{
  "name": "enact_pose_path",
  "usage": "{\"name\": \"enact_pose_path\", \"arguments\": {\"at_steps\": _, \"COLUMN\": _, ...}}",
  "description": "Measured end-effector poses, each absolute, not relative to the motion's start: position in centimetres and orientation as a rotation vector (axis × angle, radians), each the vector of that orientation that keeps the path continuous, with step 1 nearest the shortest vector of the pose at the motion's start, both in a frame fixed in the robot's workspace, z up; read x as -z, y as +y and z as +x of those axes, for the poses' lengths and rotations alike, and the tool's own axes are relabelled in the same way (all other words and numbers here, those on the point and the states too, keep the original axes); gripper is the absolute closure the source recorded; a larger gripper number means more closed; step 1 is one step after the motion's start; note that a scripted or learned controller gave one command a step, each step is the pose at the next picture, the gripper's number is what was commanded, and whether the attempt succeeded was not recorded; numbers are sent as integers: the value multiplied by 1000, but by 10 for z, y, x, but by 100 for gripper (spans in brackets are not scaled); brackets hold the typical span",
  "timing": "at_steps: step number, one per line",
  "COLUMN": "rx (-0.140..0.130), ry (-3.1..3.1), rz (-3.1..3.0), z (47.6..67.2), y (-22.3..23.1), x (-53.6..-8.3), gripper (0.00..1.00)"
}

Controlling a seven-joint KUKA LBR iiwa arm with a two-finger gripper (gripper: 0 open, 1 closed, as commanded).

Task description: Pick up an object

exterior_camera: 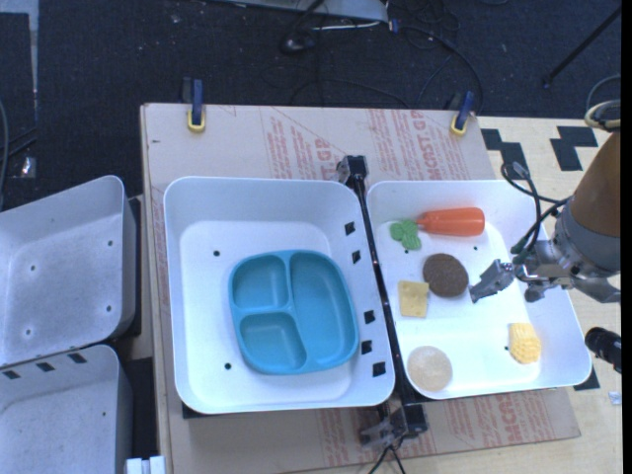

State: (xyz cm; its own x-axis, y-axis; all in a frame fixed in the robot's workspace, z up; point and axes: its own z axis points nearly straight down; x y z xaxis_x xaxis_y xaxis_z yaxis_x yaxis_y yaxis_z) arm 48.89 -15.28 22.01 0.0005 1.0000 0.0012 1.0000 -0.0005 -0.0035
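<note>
The right bin (553,368) holds an orange carrot with a green top (452,222), a brown round patty (445,275), a yellow cheese wedge (414,298), a yellow corn piece (524,343) and a pale round cracker (430,367). My gripper (511,285) reaches in from the right and hovers over the bin's right half, just right of the patty and above the corn. It is open, and nothing sits between its fingers (487,284).
The left bin (197,225) holds a blue divided plate (292,311). A black divider (373,275) runs between the bins. Two yellow clamps (197,118) (460,121) grip the board's far edge. A grey tray (59,265) lies at the left.
</note>
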Motion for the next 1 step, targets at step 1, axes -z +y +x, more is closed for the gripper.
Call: {"name": "enact_pose_path", "arguments": {"at_steps": 1, "rx": -5, "ry": -2216, "rz": -2218, "z": 488, "y": -144, "x": -159, "gripper": 0}}
